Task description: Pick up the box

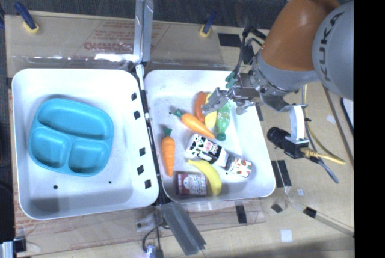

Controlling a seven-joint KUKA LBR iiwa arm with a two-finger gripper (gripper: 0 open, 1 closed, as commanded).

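the pincer [218, 101] is hovering above the right bin [255, 187], its state i cannot tell; the box [204, 148] is lying unpicked.

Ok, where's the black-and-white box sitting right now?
The black-and-white box lies in the right bin, near its middle, just above the banana, right of the upright carrot and below the gripper.

banana [207, 175], carrot [168, 154] and jar [191, 184] crowd the box [205, 147].
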